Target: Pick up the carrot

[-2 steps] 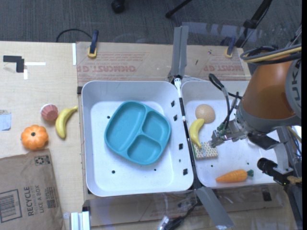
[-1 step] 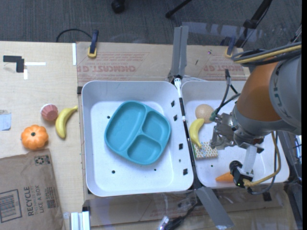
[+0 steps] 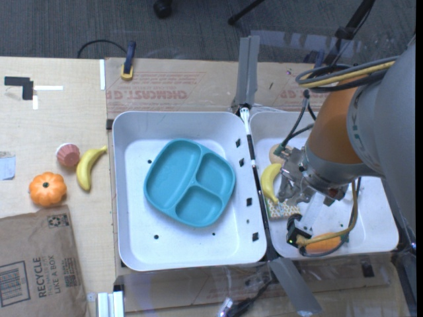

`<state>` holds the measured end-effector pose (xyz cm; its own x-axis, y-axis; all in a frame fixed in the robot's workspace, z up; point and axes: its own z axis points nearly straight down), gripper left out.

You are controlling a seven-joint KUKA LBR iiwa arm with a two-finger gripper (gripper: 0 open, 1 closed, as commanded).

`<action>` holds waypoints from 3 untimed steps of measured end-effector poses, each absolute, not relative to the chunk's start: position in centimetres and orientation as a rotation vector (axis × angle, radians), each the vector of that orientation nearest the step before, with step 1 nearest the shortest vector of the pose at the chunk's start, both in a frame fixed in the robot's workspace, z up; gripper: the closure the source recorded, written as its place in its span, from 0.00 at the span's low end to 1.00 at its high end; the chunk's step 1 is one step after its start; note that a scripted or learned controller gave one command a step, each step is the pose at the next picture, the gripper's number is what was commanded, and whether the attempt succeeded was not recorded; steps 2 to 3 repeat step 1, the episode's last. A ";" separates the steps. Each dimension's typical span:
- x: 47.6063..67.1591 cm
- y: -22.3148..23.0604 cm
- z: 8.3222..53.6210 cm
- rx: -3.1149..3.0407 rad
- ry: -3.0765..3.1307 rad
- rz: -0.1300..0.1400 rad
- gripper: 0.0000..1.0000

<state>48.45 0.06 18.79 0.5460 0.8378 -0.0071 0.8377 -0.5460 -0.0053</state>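
Left shallow white bin [image 3: 122,197]: one turquoise plastic plate with three compartments [image 3: 190,182], lying flat. Right shallow white bin [image 3: 378,235]: a yellow plastic banana [image 3: 269,180] against the left wall, and the orange carrot [image 3: 322,245] lying near the front wall. The two-finger gripper [image 3: 291,189] hangs just beside the banana, apart from the carrot; whether it is spread or closed cannot be told. Wooden bench [image 3: 39,117], left: small orange pumpkin [image 3: 47,189], second yellow banana [image 3: 89,167], brown paper bag [image 3: 36,263]. Grey carpet [image 3: 79,12] beyond.
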 end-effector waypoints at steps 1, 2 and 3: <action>48.5 0.0 19.3 -2.757 -1.499 0.029 1.00; 48.5 0.0 19.3 -2.757 -1.499 0.029 1.00; 48.5 0.0 19.3 -2.757 -1.499 0.029 1.00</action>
